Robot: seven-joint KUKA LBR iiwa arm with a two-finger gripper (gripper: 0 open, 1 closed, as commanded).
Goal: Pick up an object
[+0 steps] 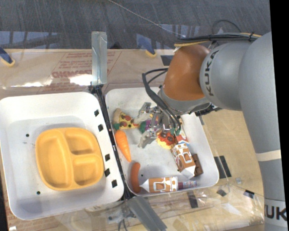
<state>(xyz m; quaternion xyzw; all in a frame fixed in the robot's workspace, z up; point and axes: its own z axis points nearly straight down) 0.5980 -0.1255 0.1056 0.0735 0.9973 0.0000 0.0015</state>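
Grey metal gripper [152, 125] is low in the middle of the right white bin [207, 147], beside a yellow-red toy [165, 138]; how far it opens I cannot tell.

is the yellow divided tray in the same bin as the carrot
No, the yellow divided tray lies alone in the left bin, while the carrot lies in the right bin.
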